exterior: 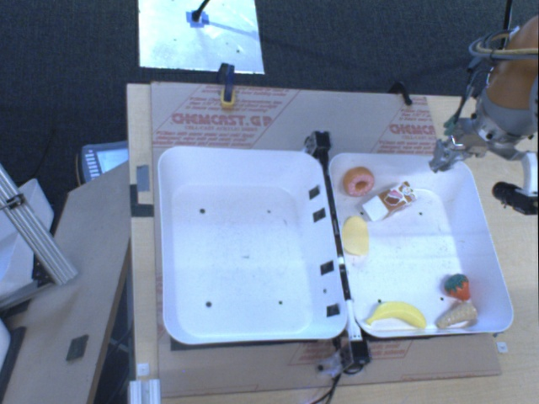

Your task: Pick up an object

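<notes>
The right bin (484,225) holds several toy foods. A pink-frosted donut (360,181) lies at its far left, with a small cake slice (390,201) beside it. A pale yellow piece (356,236) rests against the left wall. Along the near edge lie a banana (397,314), a beige cone-like piece (457,315) and a strawberry (457,286). My gripper (444,156) hangs over the far right corner of this bin, above the rim, apart from every object. Nothing shows between its fingers.
The left bin (168,251) sits next to the right one, with black clips (327,268) along the shared divider. A cardboard sheet (278,112) lies under both bins. A yellow clamp (227,98) stands at the far edge. A metal plate (200,23) lies beyond it.
</notes>
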Motion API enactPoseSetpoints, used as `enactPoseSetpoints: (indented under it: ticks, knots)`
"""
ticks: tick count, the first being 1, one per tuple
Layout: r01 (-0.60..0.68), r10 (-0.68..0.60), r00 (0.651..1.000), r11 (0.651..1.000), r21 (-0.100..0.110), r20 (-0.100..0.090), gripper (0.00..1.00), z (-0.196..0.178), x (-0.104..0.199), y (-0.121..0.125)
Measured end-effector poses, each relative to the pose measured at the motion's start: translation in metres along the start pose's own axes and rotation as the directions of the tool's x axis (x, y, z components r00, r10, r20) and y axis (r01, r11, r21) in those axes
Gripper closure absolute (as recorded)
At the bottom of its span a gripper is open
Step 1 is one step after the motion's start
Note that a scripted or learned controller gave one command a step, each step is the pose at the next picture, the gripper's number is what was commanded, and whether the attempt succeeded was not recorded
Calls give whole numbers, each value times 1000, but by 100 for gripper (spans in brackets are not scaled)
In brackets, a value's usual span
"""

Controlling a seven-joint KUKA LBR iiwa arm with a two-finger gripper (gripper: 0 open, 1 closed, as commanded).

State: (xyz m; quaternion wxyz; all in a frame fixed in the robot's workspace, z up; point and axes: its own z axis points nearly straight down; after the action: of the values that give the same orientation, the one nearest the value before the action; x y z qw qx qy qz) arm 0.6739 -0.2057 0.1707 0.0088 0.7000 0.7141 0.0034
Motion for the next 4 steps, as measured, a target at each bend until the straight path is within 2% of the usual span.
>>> enactPoseSetpoints:
  ticks: [4]
  knots:
    - [11, -11, 1000, 1000, -15, 7, 100, -46, -1, 5]
